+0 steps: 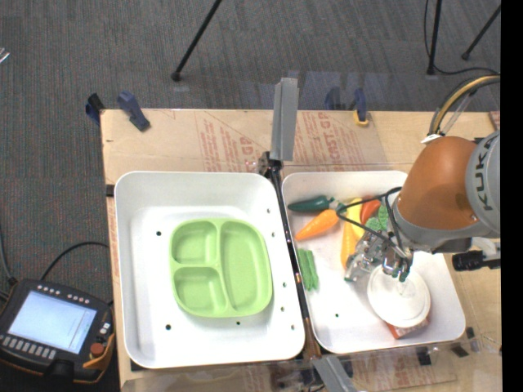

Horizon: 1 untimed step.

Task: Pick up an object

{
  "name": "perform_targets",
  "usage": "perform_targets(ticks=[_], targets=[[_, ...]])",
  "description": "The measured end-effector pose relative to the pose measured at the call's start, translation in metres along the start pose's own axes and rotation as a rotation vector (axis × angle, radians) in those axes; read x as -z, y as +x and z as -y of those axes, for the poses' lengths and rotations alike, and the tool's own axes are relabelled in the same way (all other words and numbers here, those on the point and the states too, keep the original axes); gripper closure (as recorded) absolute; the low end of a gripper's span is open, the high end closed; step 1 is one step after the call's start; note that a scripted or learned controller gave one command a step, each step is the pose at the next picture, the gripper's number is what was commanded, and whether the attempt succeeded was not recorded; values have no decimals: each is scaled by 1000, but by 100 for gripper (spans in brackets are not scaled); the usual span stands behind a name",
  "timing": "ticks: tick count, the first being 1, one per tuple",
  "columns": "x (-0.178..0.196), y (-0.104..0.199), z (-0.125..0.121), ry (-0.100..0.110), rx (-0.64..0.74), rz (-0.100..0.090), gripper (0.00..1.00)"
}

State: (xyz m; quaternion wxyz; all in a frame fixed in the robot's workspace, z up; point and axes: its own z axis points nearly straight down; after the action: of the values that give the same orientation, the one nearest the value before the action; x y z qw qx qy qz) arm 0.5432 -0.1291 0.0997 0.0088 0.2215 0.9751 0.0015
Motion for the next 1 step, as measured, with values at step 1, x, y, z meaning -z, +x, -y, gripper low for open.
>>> perform_targets(ticks=[1], targets=[[-5, 2, 0, 1, 1, -4, 0]])
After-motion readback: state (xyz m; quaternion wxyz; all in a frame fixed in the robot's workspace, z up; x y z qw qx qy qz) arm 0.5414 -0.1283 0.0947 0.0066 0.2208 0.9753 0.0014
